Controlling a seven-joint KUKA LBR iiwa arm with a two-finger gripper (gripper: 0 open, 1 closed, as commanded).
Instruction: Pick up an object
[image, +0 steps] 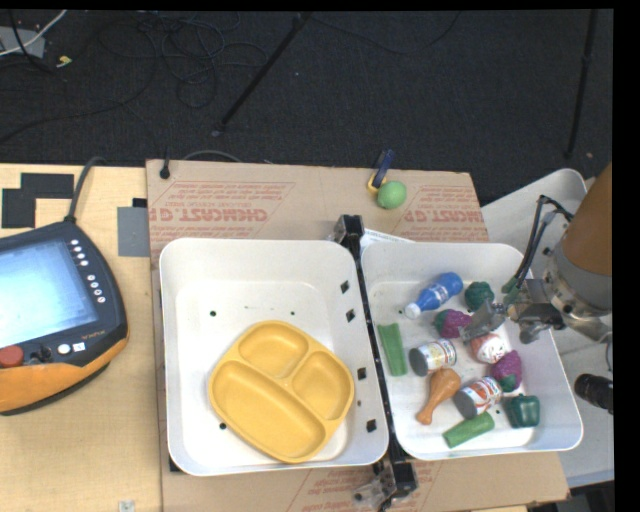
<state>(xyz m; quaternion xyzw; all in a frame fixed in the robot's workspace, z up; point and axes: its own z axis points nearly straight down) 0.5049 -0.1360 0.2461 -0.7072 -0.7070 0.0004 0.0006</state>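
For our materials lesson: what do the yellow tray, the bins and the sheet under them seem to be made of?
Yellow tray: probably moulded plastic, smooth and matte, one even colour with rounded compartments.
Bins: likely thin plastic, white, slightly glossy, with rounded corners and a rolled rim.
Sheet: cardboard, by its dull brown surface and red printed lettering.

right bin (420, 425): blue bottle (436, 294), cans (433, 355), orange drumstick (438, 393), green and purple pieces (468, 430), all jumbled close.

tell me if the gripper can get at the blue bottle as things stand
Probably yes. The blue bottle lies on top near the right bin's back, uncovered, and the gripper hovers just to its right.
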